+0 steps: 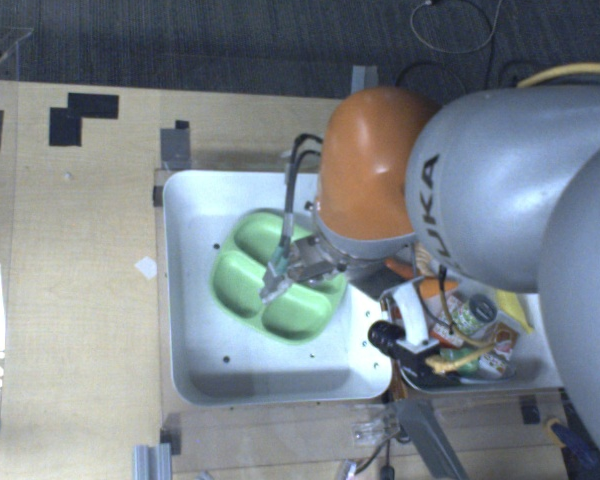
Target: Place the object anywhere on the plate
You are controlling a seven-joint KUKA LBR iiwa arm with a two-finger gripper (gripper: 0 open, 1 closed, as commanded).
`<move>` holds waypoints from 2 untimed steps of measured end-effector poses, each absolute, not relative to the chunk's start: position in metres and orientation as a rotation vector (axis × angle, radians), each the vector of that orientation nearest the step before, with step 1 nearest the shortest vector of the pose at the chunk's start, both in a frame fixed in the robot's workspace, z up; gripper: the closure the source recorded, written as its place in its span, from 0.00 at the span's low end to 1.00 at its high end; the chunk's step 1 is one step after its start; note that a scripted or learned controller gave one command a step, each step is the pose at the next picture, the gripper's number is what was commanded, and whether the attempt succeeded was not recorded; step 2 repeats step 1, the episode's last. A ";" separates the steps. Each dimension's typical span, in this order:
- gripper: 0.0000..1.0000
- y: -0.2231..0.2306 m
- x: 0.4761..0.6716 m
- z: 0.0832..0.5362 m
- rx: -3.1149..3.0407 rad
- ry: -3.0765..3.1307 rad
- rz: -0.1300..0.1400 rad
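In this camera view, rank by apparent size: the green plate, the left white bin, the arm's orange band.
1. Left white bin, largest.
2. and 3. Green plate and orange band look alike; the band sits nearer the camera, so I will not rank them.

a pale wooden surface (70,298) fills the lower left, with black rectangular markings (80,116) near its far edge and a streak of glare on the left. beyond it lies dark grey ribbed carpet floor (210,23), where a thin black cable (460,23) loops at the upper right.
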State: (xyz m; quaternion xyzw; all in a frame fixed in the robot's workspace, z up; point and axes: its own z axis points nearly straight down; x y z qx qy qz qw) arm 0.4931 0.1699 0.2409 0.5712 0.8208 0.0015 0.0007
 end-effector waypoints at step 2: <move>0.00 0.170 0.493 0.241 1.794 2.577 0.005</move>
